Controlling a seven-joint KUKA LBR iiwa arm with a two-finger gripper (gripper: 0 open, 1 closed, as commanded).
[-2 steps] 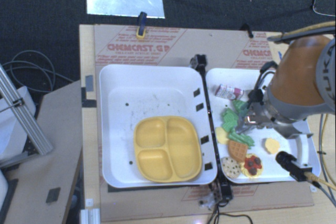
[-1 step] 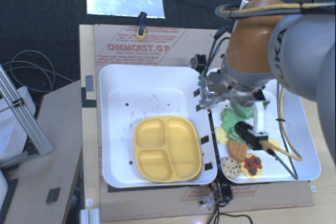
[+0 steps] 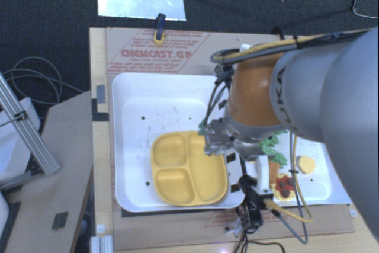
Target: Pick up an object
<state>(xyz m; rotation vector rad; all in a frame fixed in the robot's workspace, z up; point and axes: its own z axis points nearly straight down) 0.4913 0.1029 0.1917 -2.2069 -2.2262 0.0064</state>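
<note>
A: Which step is this?

B: The approach. The claw [image 3: 218, 145] hangs over the right edge of the yellow tray [image 3: 188, 170]; open or closed, I cannot tell.

A: Next?

B: Probably lowering squarely onto the tray's rim.

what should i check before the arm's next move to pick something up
1. Target in reach: yellow divided tray lies in the left bin, under the wrist. ok
2. Gripper over the tray's right edge: ok
3. Finger state: hidden by the wrist. cannot tell
4. Anything already held: cannot tell
5. Other candidates: green toy, red toy and yellow piece lie in the right bin, partly hidden by the arm. ok
6. Cables hanging near the right bin's front: snag risk. not ok
</note>
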